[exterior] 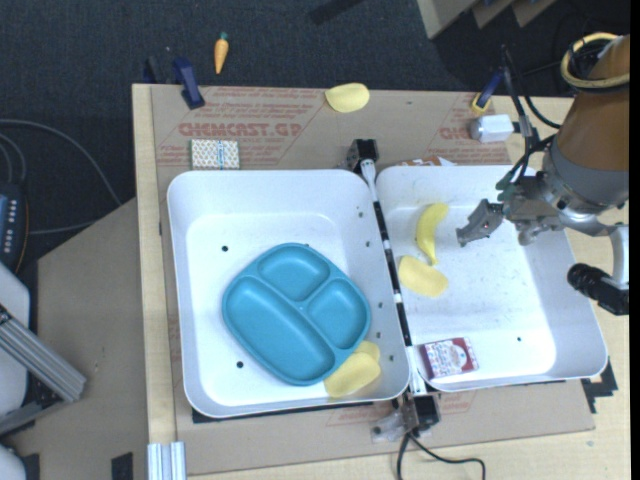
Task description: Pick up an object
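Over the right bin [560,363], our hand [478,226] hovers near the banana [431,230], presumably lining up; grip state we cannot tell.

Grey arm [590,173], orange band, possibly black cables.

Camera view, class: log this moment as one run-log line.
arm: over right bin | pincer: beside banana, holding nothing visible | also in bin: yellow piece, red packet | left bin: blue tray

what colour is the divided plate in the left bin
Blue; the divided plate shows best in the camera view.
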Controlling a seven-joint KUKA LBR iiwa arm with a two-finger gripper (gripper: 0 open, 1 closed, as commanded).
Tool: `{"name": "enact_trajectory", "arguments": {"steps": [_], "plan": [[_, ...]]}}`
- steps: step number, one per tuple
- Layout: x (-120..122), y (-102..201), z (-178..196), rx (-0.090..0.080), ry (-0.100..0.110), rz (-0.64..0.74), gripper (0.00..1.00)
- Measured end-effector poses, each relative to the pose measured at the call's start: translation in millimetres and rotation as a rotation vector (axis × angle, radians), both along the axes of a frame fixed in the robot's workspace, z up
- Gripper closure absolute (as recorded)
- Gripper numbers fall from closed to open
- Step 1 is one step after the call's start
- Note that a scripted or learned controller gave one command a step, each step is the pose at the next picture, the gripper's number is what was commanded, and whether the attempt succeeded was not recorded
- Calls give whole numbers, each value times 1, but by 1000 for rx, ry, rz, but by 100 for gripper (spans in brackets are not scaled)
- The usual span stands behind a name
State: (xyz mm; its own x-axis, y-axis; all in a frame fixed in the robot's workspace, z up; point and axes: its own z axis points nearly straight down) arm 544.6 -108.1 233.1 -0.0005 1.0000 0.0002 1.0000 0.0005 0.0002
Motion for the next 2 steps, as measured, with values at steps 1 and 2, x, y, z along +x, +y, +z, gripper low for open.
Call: {"name": "enact_trajectory", "arguments": {"steps": [1,2], "plan": [[38,8,-109,1,5,0,0],[77,8,-149,0,0,0,0]]}}
